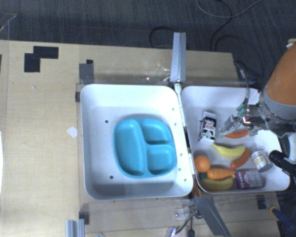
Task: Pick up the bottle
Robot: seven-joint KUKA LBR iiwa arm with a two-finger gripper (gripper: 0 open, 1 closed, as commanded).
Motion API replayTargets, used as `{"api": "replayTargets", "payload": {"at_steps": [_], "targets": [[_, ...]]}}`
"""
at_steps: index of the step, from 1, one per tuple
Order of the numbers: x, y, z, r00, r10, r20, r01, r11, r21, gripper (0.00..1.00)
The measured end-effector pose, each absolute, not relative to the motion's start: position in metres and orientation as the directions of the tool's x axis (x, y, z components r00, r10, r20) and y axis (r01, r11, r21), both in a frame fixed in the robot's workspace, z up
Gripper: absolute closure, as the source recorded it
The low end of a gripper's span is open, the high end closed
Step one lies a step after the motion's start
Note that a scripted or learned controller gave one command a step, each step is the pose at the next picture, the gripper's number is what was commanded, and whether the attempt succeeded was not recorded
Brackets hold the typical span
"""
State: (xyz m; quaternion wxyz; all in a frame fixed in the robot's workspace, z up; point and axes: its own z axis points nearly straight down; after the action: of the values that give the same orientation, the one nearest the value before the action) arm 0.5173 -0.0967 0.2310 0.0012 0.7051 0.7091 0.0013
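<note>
The gripper (235,124) hangs over the far part of the right bin (197,98); can't tell its state from here. The bottle (249,179) lies on its side in the near right corner, long axis left-right, so it's nearer than the tool and slightly right. Same bin holds bananas, a carrot, an orange and a can. The left bin (96,110) holds a blue divided tray (144,146).

Pale wooden bench (34,132) under even light, dark carpet floor (89,9) beyond with loose cables (214,5)
</note>
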Motion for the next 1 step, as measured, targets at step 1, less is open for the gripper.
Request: {"api": "replayTargets", "payload": {"at_steps": [1], "targets": [[0.5393, -0.0270, 0.1840, 0.206, 0.979, 0.001, 0.979, -0.206, 0.001, 0.00]]}}
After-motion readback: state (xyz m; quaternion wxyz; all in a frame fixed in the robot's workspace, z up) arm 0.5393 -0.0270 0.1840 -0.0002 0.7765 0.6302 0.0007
